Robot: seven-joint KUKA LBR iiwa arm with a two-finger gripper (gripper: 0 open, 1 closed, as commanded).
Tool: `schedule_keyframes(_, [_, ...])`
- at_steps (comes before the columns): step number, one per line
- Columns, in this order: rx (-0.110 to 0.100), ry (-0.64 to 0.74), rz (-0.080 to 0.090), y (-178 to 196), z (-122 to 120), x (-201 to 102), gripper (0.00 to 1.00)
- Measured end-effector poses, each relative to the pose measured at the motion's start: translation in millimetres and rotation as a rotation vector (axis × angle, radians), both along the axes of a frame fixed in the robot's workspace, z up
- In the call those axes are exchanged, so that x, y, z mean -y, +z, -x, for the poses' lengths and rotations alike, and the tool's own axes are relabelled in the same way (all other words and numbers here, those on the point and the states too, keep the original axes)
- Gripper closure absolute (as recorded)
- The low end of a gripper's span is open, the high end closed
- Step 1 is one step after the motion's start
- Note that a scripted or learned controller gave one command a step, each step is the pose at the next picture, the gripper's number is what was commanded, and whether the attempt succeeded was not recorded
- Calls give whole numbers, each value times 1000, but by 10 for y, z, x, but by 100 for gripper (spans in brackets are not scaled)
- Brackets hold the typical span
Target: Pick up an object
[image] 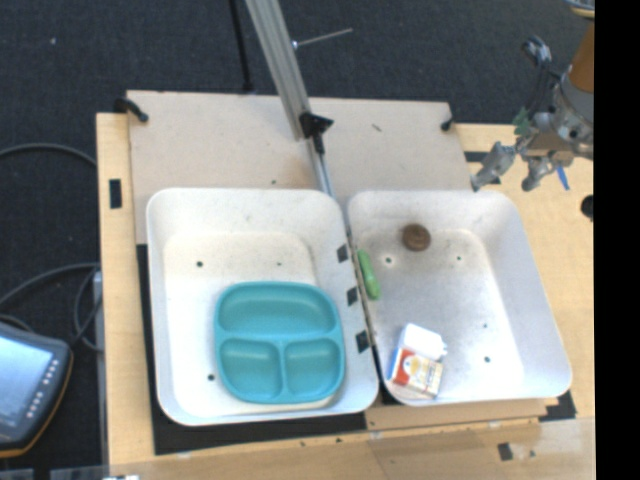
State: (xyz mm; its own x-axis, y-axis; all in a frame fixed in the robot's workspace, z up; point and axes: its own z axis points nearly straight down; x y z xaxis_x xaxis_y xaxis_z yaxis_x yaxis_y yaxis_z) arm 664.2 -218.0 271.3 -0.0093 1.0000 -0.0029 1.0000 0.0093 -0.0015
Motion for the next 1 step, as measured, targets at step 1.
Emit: schedule_keyframes(1, [8, -5, -1, 349, -122, -147, 0])
